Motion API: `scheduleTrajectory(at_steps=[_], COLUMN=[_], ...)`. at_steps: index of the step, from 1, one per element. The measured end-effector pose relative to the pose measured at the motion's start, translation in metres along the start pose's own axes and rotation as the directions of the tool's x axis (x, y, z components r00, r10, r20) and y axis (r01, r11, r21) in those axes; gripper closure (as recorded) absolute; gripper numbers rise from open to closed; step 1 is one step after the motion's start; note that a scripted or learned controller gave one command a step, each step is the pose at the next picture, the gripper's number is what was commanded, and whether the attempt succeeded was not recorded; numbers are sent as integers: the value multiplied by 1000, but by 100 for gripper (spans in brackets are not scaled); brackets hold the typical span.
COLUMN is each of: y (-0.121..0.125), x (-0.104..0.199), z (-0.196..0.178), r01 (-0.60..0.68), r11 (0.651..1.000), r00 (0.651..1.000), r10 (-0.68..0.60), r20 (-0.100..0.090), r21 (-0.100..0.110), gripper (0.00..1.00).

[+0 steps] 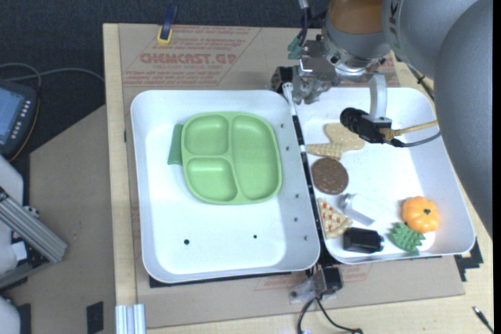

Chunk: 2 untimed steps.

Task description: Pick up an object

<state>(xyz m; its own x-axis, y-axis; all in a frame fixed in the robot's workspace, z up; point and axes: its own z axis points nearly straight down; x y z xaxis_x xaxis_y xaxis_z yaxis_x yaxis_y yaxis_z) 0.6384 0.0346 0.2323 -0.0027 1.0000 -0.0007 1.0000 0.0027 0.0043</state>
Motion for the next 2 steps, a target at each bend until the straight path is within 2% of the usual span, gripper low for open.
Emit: scheduleTrajectory(at_steps=[1, 2], y=[10, 14], x=[1, 3], z=[17, 2], r01=[-1, -1], r11=[1000, 1000], r00=[1000, 1000], r10=[1, 1], r20=[1, 0], r21=[3, 0], gripper=[100, 100])
